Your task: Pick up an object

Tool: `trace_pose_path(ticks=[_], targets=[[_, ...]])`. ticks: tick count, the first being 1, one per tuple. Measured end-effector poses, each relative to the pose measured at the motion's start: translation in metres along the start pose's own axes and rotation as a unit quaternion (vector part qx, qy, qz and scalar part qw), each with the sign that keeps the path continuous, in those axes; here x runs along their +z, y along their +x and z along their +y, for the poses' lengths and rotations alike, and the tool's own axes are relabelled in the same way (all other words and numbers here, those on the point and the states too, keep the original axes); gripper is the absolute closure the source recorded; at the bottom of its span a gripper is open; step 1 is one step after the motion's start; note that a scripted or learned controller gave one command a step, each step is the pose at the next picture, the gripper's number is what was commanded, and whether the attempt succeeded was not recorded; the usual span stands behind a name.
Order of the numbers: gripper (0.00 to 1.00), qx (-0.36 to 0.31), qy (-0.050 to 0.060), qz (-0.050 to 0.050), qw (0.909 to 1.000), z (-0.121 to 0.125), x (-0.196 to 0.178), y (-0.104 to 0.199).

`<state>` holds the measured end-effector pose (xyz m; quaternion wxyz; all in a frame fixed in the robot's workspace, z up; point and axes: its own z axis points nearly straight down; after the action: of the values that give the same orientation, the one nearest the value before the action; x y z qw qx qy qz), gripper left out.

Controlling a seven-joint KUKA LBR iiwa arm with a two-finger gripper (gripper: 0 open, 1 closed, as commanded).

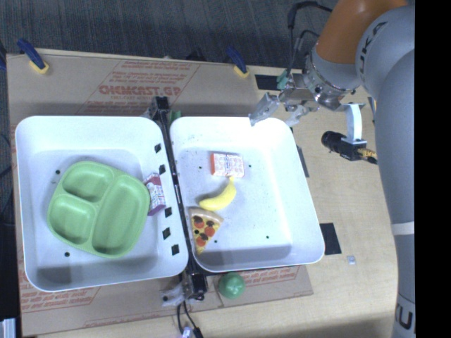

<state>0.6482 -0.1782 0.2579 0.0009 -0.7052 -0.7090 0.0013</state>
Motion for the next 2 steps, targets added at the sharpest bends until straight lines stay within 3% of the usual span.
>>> trace_pose_path(ticks=[1, 2], targets=[[0.00, 0.000, 0.000, 0.001, 1.0000, -0.006, 0.151, 0.015], [1.00, -0.002, 0.001, 0.001, 1.0000, -0.005, 0.141, 0.016]])
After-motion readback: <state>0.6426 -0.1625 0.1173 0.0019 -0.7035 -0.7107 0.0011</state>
